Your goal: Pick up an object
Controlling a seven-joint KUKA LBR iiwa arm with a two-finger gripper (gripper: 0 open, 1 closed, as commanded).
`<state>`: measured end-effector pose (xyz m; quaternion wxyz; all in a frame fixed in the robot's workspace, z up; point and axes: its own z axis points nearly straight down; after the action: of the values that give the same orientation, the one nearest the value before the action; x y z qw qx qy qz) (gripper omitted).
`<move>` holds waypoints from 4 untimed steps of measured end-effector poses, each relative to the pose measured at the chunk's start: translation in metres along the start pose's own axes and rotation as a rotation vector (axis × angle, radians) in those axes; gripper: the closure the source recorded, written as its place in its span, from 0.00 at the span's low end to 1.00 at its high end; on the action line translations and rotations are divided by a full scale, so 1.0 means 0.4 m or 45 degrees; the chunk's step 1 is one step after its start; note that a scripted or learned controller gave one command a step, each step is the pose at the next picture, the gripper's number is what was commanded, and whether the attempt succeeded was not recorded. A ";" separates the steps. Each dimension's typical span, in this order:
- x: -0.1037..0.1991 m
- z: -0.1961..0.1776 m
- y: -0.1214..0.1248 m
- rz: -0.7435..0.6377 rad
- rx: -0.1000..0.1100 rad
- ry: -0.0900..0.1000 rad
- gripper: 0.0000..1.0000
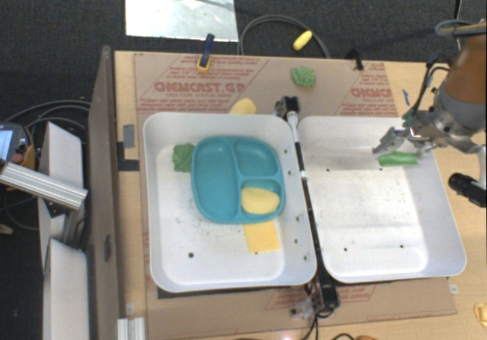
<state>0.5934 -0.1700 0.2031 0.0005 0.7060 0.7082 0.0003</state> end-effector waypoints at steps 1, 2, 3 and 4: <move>-0.095 0.212 0.110 0.001 0.004 -0.001 0.00; -0.033 0.300 0.125 -0.005 0.001 0.001 0.00; -0.037 0.267 0.129 -0.006 -0.006 -0.001 1.00; 0.206 0.296 0.194 -0.013 -0.004 0.006 1.00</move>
<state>0.6707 -0.0874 0.0847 0.0000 0.7024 0.7118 0.0030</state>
